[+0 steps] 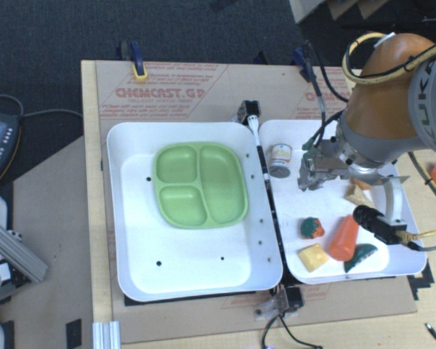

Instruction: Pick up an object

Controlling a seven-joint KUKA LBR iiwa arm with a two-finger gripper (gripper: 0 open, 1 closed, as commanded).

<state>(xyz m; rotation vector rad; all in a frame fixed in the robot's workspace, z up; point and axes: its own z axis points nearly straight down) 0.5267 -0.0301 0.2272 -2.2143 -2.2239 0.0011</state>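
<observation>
My gripper hangs over the back half of the right bin, below the arm's orange band. A small silver can lies just left of it, near the bin's left wall. In front of the gripper lie a small green and orange toy, a yellow block and an orange carrot with a green top. A tan piece shows partly under the wrist at the right. I see nothing held in the gripper.
The left bin holds a green divided plate. A ridge where the two bins meet runs just left of the can. The arm's body covers the right bin's back right part.
</observation>
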